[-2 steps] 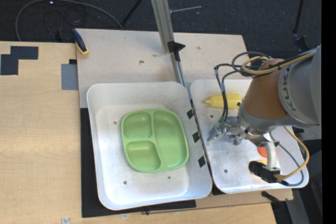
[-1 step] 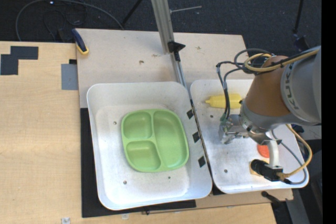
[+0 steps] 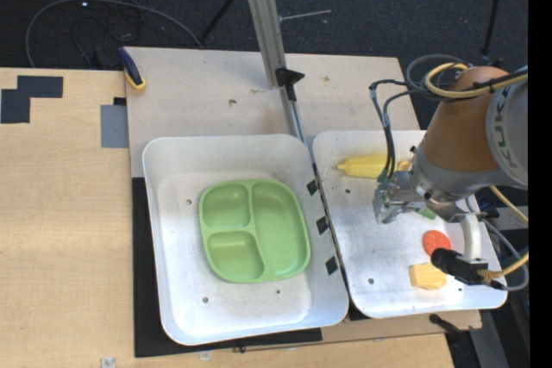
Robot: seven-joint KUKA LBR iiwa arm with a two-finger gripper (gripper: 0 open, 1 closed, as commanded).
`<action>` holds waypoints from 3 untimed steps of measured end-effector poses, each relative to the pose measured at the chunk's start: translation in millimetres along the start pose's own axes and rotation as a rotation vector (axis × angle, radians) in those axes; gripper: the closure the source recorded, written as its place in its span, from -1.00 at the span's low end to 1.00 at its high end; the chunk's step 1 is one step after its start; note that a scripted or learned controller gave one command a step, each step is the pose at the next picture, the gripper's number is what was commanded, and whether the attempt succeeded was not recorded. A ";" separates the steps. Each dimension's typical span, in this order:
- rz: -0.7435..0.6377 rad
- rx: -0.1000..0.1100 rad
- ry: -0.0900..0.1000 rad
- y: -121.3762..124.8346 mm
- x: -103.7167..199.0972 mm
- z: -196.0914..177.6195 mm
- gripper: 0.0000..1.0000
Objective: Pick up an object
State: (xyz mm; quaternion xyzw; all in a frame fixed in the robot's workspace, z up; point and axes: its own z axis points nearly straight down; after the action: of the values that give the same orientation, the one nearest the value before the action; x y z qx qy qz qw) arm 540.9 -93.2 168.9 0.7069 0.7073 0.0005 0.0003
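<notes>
The grey arm's two-finger gripper hangs low over the right white bin, near its far edge; whether it is open or closed, I cannot tell. A yellow corn-shaped toy lies just beside it. An orange round piece and a yellow block sit by the right edge. A green divided plastic plate fills the left bin's middle.

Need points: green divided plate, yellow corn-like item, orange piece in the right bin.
green divided plate [image 3: 254, 230], camera view, on the ridge where its compartments meet
yellow corn-like item [image 3: 362, 166], camera view, middle of its visible length
orange piece [image 3: 435, 240], camera view, centre of its top face
</notes>
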 end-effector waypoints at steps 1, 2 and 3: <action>0.000 -0.001 -0.001 0.9 -0.9 -52.5 1.00; -0.001 0.000 -0.001 1.6 -2.0 -83.0 1.00; -0.004 0.002 0.001 14.0 42.6 -85.3 1.00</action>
State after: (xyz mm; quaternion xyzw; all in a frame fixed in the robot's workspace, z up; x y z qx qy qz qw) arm 554.8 -50.6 254.3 0.7055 0.7088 0.0002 -0.0009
